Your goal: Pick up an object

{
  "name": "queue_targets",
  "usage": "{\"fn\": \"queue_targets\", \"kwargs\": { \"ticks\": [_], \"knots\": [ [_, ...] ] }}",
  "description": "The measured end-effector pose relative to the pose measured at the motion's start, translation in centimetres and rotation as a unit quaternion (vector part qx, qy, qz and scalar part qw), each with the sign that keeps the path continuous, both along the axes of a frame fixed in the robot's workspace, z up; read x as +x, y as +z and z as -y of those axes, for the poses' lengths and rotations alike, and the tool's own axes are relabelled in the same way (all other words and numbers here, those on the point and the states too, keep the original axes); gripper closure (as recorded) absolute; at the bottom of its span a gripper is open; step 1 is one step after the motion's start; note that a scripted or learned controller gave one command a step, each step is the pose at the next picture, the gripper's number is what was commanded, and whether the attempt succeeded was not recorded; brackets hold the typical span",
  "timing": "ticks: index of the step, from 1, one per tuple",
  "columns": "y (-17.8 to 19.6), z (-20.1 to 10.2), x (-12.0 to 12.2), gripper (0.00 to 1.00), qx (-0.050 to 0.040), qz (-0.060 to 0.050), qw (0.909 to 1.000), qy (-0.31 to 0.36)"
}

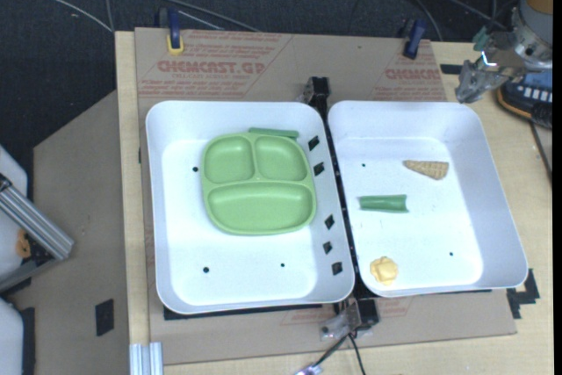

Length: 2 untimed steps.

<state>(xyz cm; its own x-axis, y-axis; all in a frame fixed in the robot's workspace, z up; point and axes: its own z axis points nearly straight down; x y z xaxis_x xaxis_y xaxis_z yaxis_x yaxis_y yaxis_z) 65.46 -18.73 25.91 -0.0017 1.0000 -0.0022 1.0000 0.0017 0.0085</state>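
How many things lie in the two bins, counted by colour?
Green: 3, the divided plate, a strip behind it, a bean pod
Yellow: 1, a small lump
Tan: 1, a wedge
Total: 5

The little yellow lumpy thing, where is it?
The small yellow lumpy object lies in the right-hand white bin, near its front edge in the camera view, below the green stick-shaped piece and close to the divide between the bins.
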Motion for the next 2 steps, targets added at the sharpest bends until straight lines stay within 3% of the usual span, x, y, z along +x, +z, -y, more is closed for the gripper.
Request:
{"fn": "queue_targets", "kwargs": {
  "ticks": [2],
  "knots": [
    [-0.8, -9.2, -1.0, 1.00, 0.0019, -0.006, 1.0000, 0.001]
  ]
}}
